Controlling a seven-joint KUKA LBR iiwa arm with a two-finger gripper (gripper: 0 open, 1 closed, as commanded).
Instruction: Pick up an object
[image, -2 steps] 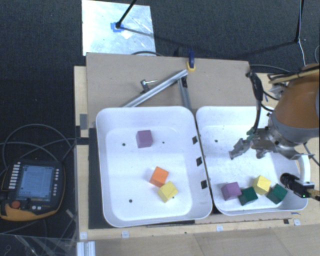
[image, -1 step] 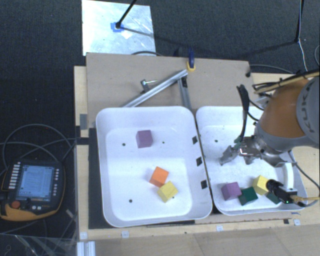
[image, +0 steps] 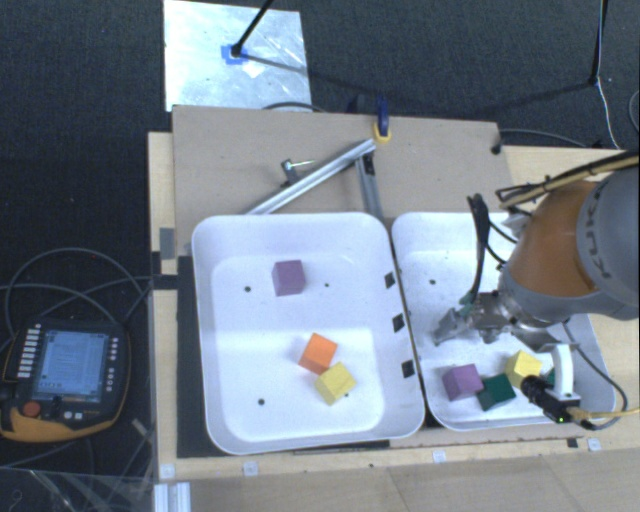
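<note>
From the camera above the desk (image: 440, 150) we see two white bins side by side. The left bin (image: 215, 330) holds three cubes: a purple cube (image: 288, 277) toward the far side, and nearer to us an orange cube (image: 318, 352) with a yellow cube (image: 335, 383) just beside it, the two touching or nearly so at a corner.

The right bin (image: 425, 250) holds another three pieces, all gathered at its near edge: a second purple cube (image: 462, 381), a dark green block (image: 495, 392) just beside it, and a small yellow block (image: 523, 366) next to the green one, partly behind the arm's hardware.

The arm (image: 560, 250) reaches in from the right, its orange band over the right bin. The claw (image: 462, 325) sits low over the middle of the right bin, pointing left, just above the purple cube and apart from it. We cannot tell whether its fingers are apart or together, as the metal parts blur into one grey shape. We see nothing held in it.

A metal bar (image: 315, 175) lies slantwise on the desk beyond the left bin. On the dark floor to the left lies a control pendant (image: 65, 375) with a lit screen and looping cables. A shiny sheet (image: 235, 55) lies on the floor beyond the desk.
</note>
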